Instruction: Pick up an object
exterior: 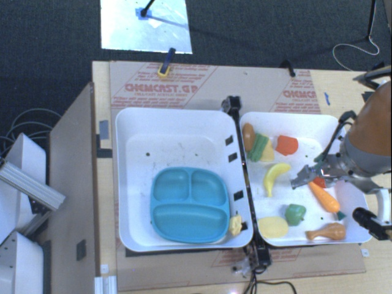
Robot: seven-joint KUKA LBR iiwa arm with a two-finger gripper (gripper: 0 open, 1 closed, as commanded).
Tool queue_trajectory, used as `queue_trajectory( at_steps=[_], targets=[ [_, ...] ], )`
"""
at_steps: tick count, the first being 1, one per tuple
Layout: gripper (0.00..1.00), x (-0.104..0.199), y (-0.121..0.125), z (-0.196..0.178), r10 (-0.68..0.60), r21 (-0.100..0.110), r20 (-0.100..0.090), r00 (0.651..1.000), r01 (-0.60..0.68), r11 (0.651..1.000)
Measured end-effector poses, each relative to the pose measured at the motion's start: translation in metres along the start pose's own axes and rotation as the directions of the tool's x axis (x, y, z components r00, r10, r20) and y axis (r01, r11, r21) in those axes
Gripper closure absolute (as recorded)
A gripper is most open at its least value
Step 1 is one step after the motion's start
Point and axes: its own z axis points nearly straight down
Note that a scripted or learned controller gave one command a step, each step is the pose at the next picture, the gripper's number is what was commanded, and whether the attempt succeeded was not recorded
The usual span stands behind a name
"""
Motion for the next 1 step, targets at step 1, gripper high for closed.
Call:
queue_trajectory(
  at_steps=[1],
  targets=[
    [0.00, 0.0000, 0.0000, 0.0000, 0.000, 0.000, 0.000, 1.000, 0.000, 1.000]
  ],
)
